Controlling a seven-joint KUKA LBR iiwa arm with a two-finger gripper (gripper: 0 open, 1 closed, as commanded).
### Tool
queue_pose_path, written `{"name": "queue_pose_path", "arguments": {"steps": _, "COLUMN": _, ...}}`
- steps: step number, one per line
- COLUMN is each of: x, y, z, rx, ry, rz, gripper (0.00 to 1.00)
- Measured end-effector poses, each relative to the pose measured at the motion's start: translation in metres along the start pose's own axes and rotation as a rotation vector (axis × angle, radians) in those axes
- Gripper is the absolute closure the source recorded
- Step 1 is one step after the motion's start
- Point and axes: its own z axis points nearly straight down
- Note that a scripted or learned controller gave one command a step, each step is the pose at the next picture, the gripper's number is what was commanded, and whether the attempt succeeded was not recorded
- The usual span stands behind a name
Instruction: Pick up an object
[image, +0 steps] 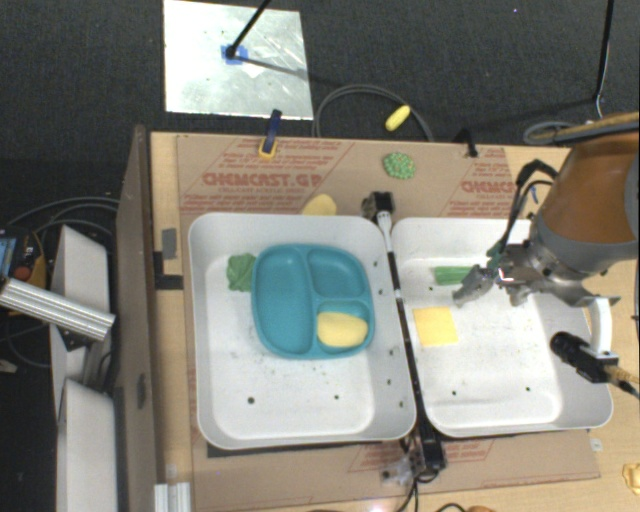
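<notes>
Gripper (478, 286) hangs low over right bin (500, 405), just beside green piece (452, 272), above yellow square (435, 325); its grasp state cannot be told.

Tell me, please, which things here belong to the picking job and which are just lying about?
Job: gripper, green piece, yellow square, right bin.

Lying about: teal tray with yellow lump, green scrap, green disc on the cardboard.

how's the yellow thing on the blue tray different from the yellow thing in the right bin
The yellow lump is rounded and oval; the yellow square is flat with straight edges. The lump sits in a compartment of the blue tray in the left bin; the square lies on the right bin's floor. Both are yellow.
</notes>
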Motion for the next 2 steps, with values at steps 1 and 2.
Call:
{"name": "queue_pose_path", "arguments": {"steps": 1, "x": 0.006, "y": 0.003, "z": 0.098, "rx": 0.007, "ry": 0.001, "rz": 0.002, "gripper": 0.0}}
{"name": "queue_pose_path", "arguments": {"steps": 2, "x": -0.009, "y": 0.044, "z": 0.132, "rx": -0.001, "ry": -0.001, "rz": -0.001, "gripper": 0.0}}
